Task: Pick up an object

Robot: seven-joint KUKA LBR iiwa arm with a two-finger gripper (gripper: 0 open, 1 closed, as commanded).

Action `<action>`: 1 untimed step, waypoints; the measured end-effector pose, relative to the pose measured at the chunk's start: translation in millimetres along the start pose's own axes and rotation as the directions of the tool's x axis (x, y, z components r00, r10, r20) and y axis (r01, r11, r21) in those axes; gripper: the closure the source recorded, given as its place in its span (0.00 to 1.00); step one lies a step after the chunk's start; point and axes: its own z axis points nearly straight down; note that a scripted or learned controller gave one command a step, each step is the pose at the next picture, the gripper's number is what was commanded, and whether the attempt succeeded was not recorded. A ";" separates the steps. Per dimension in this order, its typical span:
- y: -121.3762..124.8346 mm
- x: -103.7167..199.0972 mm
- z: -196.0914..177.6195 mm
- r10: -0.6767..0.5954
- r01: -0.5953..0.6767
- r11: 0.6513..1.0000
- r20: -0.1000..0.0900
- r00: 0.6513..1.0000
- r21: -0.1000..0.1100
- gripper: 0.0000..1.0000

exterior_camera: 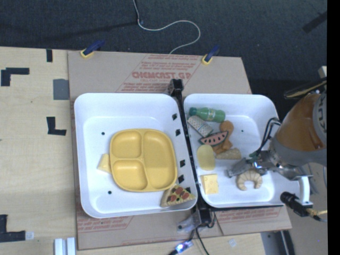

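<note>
Grey-and-orange arm (305, 129) looms closest, over the right white bin (265, 106). Its gripper (245, 168) hangs just above the small tan croissant (249, 181), near that bin's front; whether it is spread or pressed together, I cannot tell. Nothing looks lifted; grasping remains.

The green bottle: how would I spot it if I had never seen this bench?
Look in the right bin of the two white bins. Along its far wall, near the divider, lies the green bottle on its side. It is the only green thing there; the neighbouring toy foods are brown, yellow or red.
</note>
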 end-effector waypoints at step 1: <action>0.7 -0.6 -13.2 0.000 0.000 1.000 0.001 1.000 -0.002 1.00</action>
